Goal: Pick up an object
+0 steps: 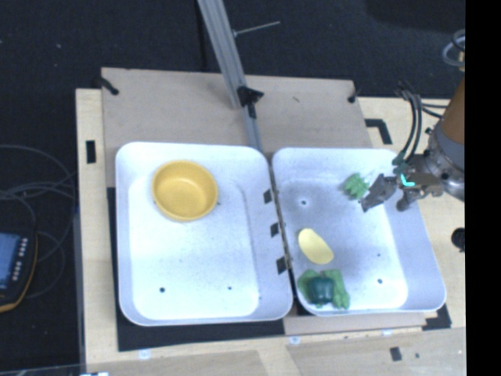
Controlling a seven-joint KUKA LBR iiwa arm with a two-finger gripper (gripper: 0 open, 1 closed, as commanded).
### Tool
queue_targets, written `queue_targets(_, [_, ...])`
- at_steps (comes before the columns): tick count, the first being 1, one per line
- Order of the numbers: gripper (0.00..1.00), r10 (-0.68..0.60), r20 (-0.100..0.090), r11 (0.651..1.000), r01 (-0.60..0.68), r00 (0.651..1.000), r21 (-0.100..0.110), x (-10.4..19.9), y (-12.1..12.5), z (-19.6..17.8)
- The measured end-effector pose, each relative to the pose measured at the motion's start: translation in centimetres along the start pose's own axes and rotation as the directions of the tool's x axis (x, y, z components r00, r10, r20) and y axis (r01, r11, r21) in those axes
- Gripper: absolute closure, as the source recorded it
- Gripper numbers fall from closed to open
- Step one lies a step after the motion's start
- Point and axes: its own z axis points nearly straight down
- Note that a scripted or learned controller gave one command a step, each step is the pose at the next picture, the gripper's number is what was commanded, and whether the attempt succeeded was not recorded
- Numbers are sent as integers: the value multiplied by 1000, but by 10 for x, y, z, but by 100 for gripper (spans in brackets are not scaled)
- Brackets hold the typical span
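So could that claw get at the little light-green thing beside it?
Probably yes: the gripper hangs in the right bin, close beside the light-green object, with bare bin floor around it and nothing lying between them.

Looks like a robotics lab setup: a plywood bench [196, 100] on a dark floor, two white bins [196, 304] side by side, loose cables [39, 210] on the left and a metal pole [223, 37] rising at the far side.

A pale wooden tabletop [180, 108] stands on dark, speckled floor [94, 22] — a grey metal rail [223, 41] slants across it, and a handheld screen device [14, 261] with cables lies at left.
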Motion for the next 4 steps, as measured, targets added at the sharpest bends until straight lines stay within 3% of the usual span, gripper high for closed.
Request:
queue_targets(1, [0, 0, 0, 1000, 0, 1000, 0, 0, 0, 0])
queue_targets(2, [0, 1, 0, 1000, -1, 1000, 6, -4, -6, 60])
queue_targets(4, [0, 1, 0, 1000, -1, 1000, 4, -5, -13, 145])
